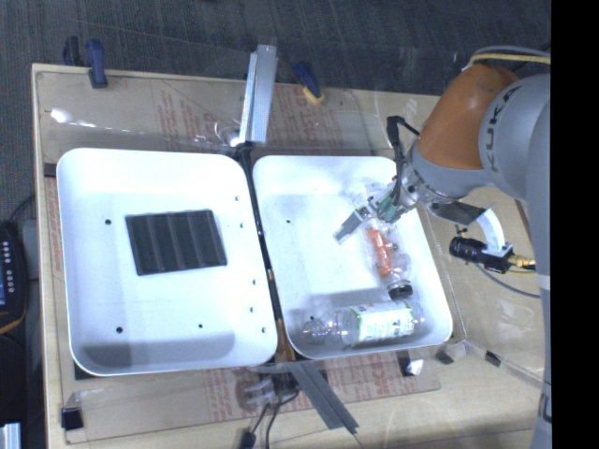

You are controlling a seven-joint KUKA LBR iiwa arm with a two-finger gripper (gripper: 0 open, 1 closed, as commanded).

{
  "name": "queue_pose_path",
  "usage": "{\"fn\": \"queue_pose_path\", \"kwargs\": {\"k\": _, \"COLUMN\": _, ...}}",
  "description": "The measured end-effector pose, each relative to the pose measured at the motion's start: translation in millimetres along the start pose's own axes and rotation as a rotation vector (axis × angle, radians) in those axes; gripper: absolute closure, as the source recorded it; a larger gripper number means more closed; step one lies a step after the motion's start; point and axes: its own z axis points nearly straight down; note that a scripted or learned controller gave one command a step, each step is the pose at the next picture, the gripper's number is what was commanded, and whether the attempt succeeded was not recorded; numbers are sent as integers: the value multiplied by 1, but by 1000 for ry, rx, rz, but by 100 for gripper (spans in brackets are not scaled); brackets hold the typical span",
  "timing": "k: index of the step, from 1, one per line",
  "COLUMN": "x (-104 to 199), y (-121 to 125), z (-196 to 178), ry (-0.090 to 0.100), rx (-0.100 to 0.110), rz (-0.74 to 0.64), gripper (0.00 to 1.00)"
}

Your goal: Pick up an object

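Note:
My gripper (367, 215) hangs low over the upper right part of the right bin (298, 251), at the end of the arm that reaches in from the right. Just below it lies an orange object in clear wrapping (382, 251), with its top end right at the gripper. Whether they touch cannot be told. A small black cap-like thing (400, 290) lies below the wrapped object. Along the bin's front wall a clear plastic bottle with a pale label (374, 325) lies on its side. In the left bin (80, 251), a dark ribbed rectangular pad (176, 241) lies flat.
A metal bar (257, 92) stands up at the back between the two bins. Blue clamps (94, 61) (309, 80) sit on the bench's far edge. A grey bracket (323, 402) juts out at the front.

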Motion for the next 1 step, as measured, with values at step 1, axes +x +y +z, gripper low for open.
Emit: {"fn": "queue_pose_path", "kwargs": {"k": 1, "x": 9, "y": -15, "z": -15, "ry": -1, "rx": -2, "rz": -23, "gripper": 0}}
